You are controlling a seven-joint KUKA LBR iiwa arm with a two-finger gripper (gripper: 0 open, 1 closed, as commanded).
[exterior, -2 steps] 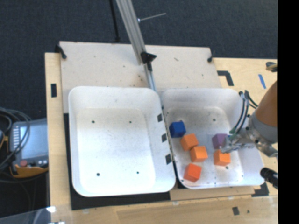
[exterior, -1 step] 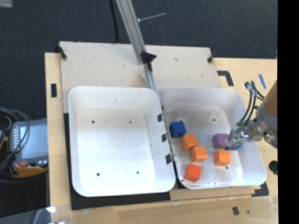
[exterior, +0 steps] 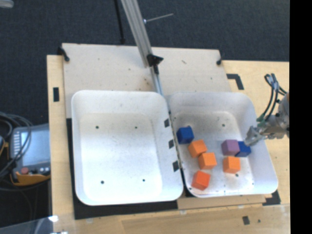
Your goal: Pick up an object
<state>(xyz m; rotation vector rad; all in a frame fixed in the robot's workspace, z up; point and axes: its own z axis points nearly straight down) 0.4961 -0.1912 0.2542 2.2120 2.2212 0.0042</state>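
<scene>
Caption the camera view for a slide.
Pincer reaches into the right bin beside a purple cube and a blue cube, among orange cubes.

The claw [exterior: 252,136] reaches in from three o'clock over the right bin [exterior: 246,106], its tip just beside a blue block [exterior: 244,149] that touches a purple block [exterior: 230,146]. Four orange blocks lie near: one [exterior: 197,147] at the centre, another [exterior: 207,160] below it, one [exterior: 232,165] toward five o'clock, one [exterior: 201,180] at six. A second blue block [exterior: 185,134] sits toward ten o'clock. The left bin [exterior: 87,106] rests beside it on the tabletop [exterior: 56,126].
</scene>
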